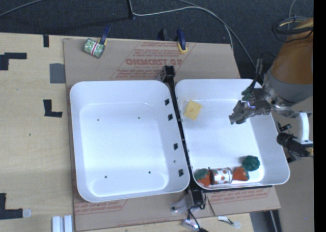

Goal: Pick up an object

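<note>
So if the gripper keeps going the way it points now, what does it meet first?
Probably bare floor of the right bin. The gripper points down-left; the yellow piece lies off that line, though depth is unclear.

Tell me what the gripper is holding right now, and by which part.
Nothing visible. The gripper hangs over the right bin with no object between its fingers; the yellow block lies apart from it.
</note>
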Controlling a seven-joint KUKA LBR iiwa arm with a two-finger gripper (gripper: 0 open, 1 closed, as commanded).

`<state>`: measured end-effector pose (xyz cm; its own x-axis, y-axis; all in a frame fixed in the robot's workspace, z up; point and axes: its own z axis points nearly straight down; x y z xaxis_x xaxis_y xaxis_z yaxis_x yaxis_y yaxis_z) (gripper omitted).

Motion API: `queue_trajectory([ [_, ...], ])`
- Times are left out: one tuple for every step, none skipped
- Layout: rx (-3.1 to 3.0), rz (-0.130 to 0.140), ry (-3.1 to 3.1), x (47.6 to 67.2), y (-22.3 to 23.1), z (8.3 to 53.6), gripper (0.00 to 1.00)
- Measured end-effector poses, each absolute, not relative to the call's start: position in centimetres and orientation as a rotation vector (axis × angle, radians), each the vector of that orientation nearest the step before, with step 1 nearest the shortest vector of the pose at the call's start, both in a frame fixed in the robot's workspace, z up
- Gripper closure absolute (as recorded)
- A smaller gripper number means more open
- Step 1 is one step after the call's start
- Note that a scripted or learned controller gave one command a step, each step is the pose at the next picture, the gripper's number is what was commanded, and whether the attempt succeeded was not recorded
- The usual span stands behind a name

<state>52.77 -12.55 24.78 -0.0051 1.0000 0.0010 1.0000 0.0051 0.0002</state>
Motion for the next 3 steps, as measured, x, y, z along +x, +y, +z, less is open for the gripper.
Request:
queue_trajectory([
  [-2.215, 0.001, -2.225, 53.0, -7.1, 23.2, 1.00],
  [-2.214, -0.001, -2.227, 53.6, -1.3, 23.6, 1.00],
  [-2.215, 0.000, -2.226, 53.7, 3.6, 24.0, 1.00],
])
